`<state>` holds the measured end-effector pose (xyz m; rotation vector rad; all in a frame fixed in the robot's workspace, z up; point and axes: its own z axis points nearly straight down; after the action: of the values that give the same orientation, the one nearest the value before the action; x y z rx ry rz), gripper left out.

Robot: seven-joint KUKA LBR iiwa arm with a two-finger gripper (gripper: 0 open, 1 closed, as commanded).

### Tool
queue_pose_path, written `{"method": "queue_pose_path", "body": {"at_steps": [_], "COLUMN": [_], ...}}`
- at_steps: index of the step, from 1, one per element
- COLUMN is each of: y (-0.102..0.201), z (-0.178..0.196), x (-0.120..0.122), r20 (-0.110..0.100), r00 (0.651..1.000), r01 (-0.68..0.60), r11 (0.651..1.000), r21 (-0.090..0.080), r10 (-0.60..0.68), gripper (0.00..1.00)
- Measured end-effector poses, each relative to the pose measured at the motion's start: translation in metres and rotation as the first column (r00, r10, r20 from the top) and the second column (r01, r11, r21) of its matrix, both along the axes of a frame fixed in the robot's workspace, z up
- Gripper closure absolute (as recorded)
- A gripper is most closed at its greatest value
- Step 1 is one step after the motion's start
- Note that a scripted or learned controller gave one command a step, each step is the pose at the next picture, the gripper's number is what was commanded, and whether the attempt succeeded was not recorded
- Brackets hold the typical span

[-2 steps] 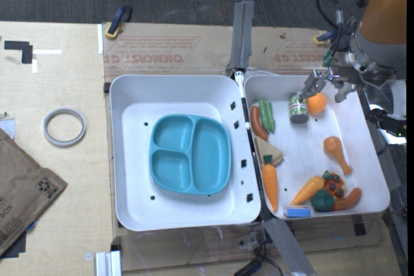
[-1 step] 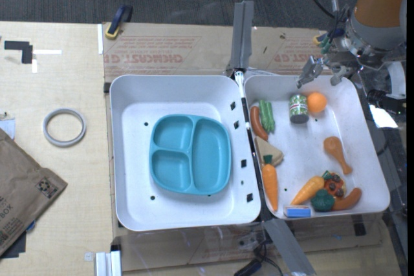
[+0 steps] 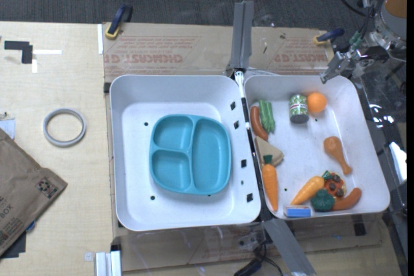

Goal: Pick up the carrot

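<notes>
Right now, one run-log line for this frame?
phase: pre-grasp | gripper: above right bin's far edge | carrot: in right bin, untouched

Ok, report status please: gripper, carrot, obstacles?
Gripper above right bin's far edge. Carrot lies by left wall, untouched. Sandwich touches its top.

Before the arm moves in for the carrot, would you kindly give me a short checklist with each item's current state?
1. Carrot located: cannot tell which is meant. One carrot lies along the right bin's left wall, another carrot lies slanted near the front.
2. Top of the left-wall carrot free: ok, nothing lies on it.
3. Room beside it: not ok, it lies close against the wall of the right bin.
4. Slanted carrot's surroundings: not ok, its tip is next to a cluster of toy food.
5. Gripper position: not ok, it is over the bin's far right corner, far from both carrots.
6. Gripper readiness: cannot tell.
</notes>
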<state>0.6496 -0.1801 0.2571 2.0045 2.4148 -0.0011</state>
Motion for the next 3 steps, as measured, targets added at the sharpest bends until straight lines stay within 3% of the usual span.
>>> {"method": "queue_pose_path", "body": {"at_steps": [1,2,3], "y": [0.029,-0.007,-0.021], "z": [-0.023,-0.049,-0.151], "x": [0.01,0.009,0.01], "r20": [-0.003,-0.003,0.001], "r00": [0.992,0.991,0.95], "r01": [0.123,-0.133,-0.311], "r11": [0.992,0.991,0.95], "r21": [0.002,0.002,0.0], "r10": [-0.123,0.133,0.311], "gripper": [0.0,0.0,0.0]}}
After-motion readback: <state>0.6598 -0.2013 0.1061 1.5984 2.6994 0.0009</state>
